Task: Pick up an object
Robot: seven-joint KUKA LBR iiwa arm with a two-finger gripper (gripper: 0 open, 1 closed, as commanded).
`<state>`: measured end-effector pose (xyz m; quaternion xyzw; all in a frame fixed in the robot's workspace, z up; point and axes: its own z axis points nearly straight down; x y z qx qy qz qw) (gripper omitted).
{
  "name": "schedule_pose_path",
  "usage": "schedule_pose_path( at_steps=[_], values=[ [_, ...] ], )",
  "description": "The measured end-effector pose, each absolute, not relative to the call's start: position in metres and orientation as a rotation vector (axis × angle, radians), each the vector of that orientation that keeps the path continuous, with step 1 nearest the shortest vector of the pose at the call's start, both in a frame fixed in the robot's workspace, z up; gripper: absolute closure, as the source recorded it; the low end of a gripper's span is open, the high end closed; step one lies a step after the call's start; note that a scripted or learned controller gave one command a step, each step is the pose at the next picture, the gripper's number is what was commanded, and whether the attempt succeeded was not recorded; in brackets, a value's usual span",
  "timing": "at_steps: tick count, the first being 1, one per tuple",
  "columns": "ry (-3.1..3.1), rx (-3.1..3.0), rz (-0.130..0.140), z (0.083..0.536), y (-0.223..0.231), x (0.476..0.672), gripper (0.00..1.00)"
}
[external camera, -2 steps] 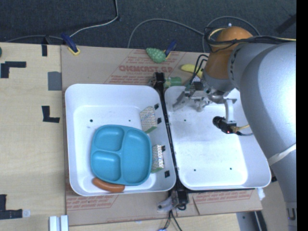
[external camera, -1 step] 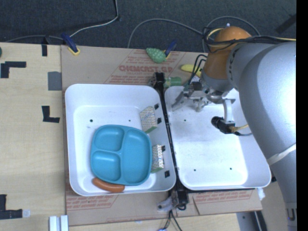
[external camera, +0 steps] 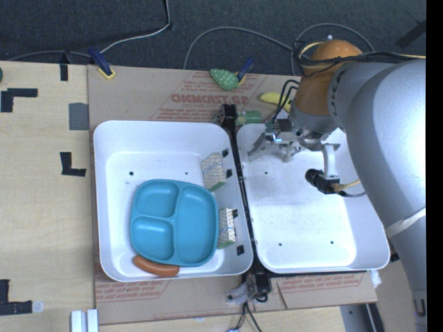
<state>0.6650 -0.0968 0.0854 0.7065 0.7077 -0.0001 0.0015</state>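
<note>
My gripper (external camera: 273, 148) hangs over the far left corner of the right bin (external camera: 304, 247), below the orange-banded wrist (external camera: 320, 88). Its two metal fingers (external camera: 257, 148) stand spread apart with only white bin floor between them, so it is open. In the left bin (external camera: 114, 185) lies a blue divided plate (external camera: 173, 221). An orange sausage (external camera: 156, 266) rests against the plate's near edge. A small green-edged patterned piece (external camera: 213, 167) lies by the far right of the plate, and a similar one (external camera: 227, 227) lies at its right side.
A black divider clip (external camera: 230, 116) sits where the bins meet at the far rim, with a small green thing (external camera: 249, 117) beside it. Behind the bins on the cardboard lie a yellow object (external camera: 273, 97) and a green object (external camera: 223, 78) by a blue clamp. A black cable connector (external camera: 322, 180) hangs off the wrist.
</note>
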Motion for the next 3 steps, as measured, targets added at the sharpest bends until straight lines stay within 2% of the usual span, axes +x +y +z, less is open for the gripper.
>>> schedule_pose_path(
  at_steps=[1,2,3],
  values=[
    [2.222,2.218,-0.002,0.085,-0.096,0.669,0.00],
    [2.222,2.215,-0.002,0.096,-0.096,0.669,1.00],
    [2.224,2.219,0.001,0.185,-0.058,0.608,1.00]
  ],
)
